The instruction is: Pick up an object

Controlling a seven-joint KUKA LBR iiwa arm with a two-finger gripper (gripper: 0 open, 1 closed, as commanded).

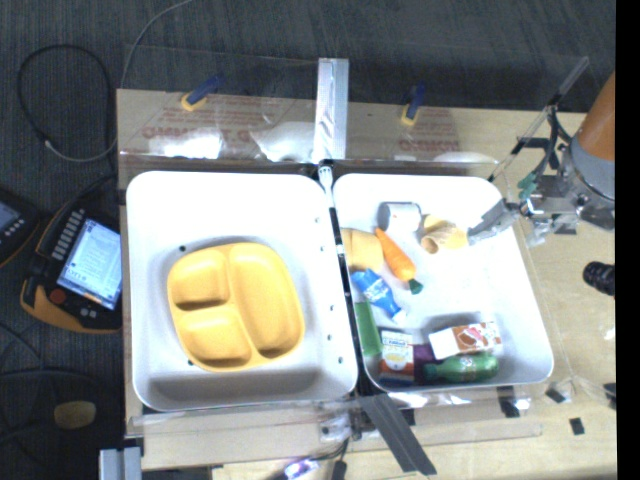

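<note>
tan piece (441,236) at tool (484,228) tip

Light falls evenly from above and the scene is bright. The two white bins (150,368) come close to washing out, with little detail in their floors. Shadows are soft and short (a faint one rims the yellow tray (235,313)). The clear plastic sheet (230,118) catches pale glare. Focus is slightly soft overall, and the dark floor (60,28) looks grainy.
</note>
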